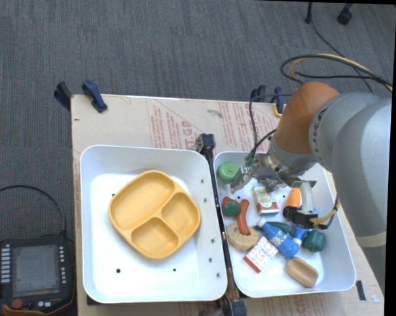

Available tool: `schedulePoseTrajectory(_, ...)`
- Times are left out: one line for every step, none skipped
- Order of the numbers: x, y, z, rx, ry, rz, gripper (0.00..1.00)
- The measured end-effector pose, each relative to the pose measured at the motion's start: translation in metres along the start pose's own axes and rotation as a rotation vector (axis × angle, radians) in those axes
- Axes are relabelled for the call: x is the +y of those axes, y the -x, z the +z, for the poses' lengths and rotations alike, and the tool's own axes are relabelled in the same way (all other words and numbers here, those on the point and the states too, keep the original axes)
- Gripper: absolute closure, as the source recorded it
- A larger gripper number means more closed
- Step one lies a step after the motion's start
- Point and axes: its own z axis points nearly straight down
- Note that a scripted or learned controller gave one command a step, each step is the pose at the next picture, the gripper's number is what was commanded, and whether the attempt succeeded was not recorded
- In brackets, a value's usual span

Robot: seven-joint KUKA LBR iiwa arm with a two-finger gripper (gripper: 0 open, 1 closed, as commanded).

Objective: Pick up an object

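1. The grey arm (355, 148) with its orange band (304, 119) is reaching in from the right and hanging over the back of the right white bin (340, 271).
2. The gripper (253, 179) is sitting low over the bin's back left part, just beside a green round toy (227, 170); whether it is released or clenched cannot be told, and nothing is showing in its grasp.
3. The pickable toys are all lying in the right bin: a small red-and-white carton (267, 204) just in front of the gripper, a red sausage (242, 215), a dark green and red piece (230, 206), and a tan cookie-like round (242, 238).
4. Nearer the front, a blue bottle (281, 238) is lying beside a red-and-white packet (261, 254), with a tan bread roll (302, 271) and a dark green piece (313, 240) close by.
5. An orange piece (292, 196) is resting toward the right side.
6. The left white bin (88, 274) is holding a yellow divided plate (155, 213), lying flat with three compartments.
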Motion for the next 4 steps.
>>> schedulePoseTrajectory(0.0,0.001,-0.01,-0.002,0.0,-0.001,1.0)
schedulePoseTrajectory(-0.001,0.008,-0.011,-0.015,-0.002,0.002,0.0)
schedulePoseTrajectory(-0.005,0.0,0.003,-0.001,-0.005,0.002,0.0)
schedulePoseTrajectory(-0.025,-0.003,0.003,0.004,-0.002,0.0,0.0)
